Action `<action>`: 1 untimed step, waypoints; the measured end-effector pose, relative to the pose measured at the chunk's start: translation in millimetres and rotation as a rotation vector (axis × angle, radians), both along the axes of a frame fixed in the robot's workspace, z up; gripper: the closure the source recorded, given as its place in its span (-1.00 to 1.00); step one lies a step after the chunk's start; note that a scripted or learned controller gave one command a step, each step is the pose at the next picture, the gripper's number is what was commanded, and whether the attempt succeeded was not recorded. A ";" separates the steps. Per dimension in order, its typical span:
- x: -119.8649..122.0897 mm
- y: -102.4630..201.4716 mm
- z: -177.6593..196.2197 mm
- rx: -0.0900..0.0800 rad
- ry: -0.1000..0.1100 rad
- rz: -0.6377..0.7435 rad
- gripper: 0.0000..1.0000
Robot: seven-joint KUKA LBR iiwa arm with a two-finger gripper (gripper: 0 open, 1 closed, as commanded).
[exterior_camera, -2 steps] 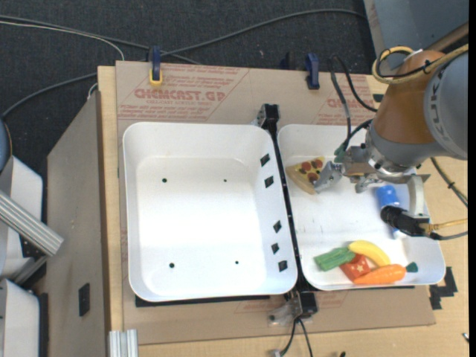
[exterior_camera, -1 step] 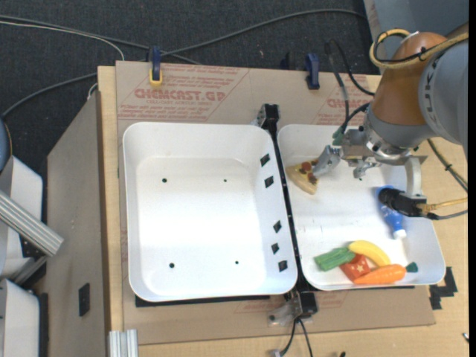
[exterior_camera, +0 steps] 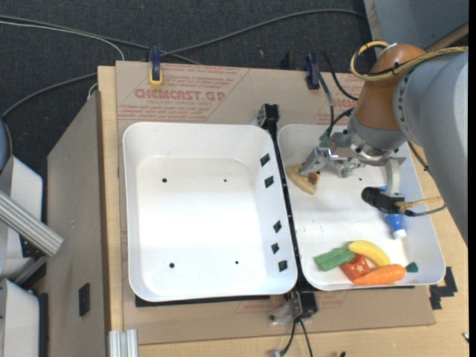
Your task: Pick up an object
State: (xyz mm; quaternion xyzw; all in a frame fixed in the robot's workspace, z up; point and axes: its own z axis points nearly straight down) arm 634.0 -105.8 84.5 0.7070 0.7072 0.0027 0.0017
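- The tan wedge-shaped toy lies at ten o'clock in the right bin.
- The end effector touches it; grip state unclear.
- It looks light and stiff; best pinched across its narrow sides.

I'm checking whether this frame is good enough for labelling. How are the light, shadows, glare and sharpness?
Camera view: even, soft light; the left bin shows gentle shading along its walls and no harsh glare. The gripper casts only a faint shadow on the right bin. The toy food is colourful but slightly soft, and fine detail at the gripper is hard to make out.
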 end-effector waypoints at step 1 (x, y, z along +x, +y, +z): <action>10.6 -95.4 3.3 -0.005 -0.002 -0.004 -1.00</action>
